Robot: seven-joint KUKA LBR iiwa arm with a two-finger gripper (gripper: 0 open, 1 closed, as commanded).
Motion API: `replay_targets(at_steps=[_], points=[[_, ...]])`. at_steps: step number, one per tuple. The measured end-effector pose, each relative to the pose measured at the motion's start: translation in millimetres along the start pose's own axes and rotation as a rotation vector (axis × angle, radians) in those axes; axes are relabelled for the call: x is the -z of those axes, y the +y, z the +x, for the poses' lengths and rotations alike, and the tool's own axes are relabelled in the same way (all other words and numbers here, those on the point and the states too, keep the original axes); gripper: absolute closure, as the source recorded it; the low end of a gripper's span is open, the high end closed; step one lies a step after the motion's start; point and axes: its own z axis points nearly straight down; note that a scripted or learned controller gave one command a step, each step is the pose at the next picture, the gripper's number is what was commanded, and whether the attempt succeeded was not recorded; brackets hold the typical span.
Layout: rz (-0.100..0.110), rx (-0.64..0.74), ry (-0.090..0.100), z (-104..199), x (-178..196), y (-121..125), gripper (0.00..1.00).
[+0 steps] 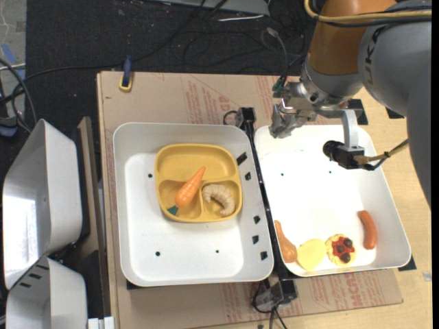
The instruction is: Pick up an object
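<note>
- Near edge of the right bin (384, 184): orange drumstick-looking piece (285, 242) at the near-left corner, then a yellow disc (311, 253) and a small tart with dark berries (340, 249), touching or just about.
- Sausage (369, 229) by the right wall, well apart from the rest. Probably the easiest pick: looks like light, stiff toy plastic, likely a bit slick, so best pinched across the narrow middle.
- Left bin (137, 204): yellow divided plate (199, 157) mid-bin, with a carrot (190, 187) across the divider and a pale shrimp (220, 199) in the near-right compartment.
- Far-left corner of the right bin: gripper (282, 123) hanging above it, nothing visibly held. Can't tell how wide the fingers are.
</note>
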Motion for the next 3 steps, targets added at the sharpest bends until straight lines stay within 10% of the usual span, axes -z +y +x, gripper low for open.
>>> replay_targets(at_steps=[2, 3], points=[[-0.001, 0.000, 0.000, 106.4, -11.3, -5.7, 1.00], [-0.001, -0.006, -0.002, 102.7, -11.5, -5.6, 0.00]])
